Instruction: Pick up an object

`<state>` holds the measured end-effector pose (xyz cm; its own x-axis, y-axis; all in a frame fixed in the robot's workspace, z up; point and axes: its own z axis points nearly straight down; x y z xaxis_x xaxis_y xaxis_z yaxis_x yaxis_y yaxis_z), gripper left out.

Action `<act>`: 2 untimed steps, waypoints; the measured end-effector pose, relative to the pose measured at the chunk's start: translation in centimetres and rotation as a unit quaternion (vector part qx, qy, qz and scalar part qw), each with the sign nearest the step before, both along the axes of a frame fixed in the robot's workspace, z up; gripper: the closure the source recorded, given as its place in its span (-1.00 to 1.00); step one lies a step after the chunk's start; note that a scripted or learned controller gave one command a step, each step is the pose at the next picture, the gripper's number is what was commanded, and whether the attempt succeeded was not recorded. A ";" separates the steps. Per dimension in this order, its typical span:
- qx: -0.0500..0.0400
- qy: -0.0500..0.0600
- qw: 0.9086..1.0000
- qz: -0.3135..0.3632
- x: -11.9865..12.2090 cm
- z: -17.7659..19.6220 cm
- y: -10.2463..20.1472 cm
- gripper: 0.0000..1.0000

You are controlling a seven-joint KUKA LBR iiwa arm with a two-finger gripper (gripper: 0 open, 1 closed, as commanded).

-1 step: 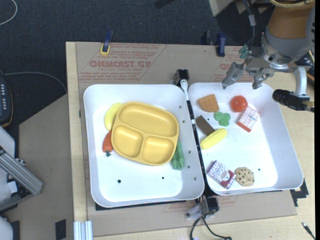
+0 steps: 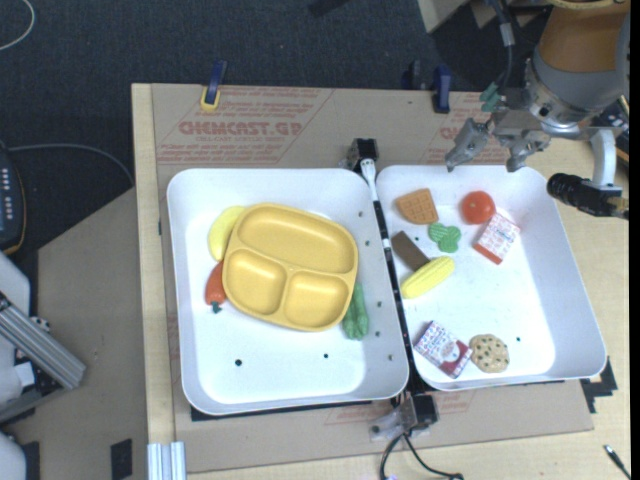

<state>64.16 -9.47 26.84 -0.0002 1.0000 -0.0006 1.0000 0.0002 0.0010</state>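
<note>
Camera view from above shows the gripper [image 2: 493, 154] at the upper right, hanging over the far rim of the right bin [image 2: 572, 268]. Its two grey fingers [image 2: 463, 148] are spread wide, with nothing between them and nothing touching them. Above it rise the grey wrist and the orange band of the arm [image 2: 578, 28].

Nearest the gripper, in the right bin's far part, lie a red tomato [image 2: 478, 206] and, just beside it, a small red and white carton [image 2: 497, 237]. To the left of the tomato sits a tan cracker [image 2: 416, 206], and between them a little green vegetable [image 2: 445, 235]. Below the cracker a brown chocolate bar [image 2: 408, 250] lies slantwise, its lower end touching a yellow corn cob [image 2: 427, 276]. Near the bin's front edge are a second red and white packet [image 2: 441, 348] and, just beside it, a chocolate chip cookie [image 2: 489, 352].

In the left bin [image 2: 195, 348] lies a yellow divided tray [image 2: 289, 266]. A yellow banana [image 2: 224, 230] and an orange carrot [image 2: 215, 286] peek out from under its left side, and a green leafy piece [image 2: 356, 314] rests against its right corner.
</note>
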 end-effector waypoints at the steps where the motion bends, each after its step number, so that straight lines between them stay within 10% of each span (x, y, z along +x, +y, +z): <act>1: 0.001 0.004 1.000 0.000 0.9 -5.6 0.0 -1.00; 2: 0.000 0.004 1.000 -0.001 1.1 -10.5 -0.8 -1.00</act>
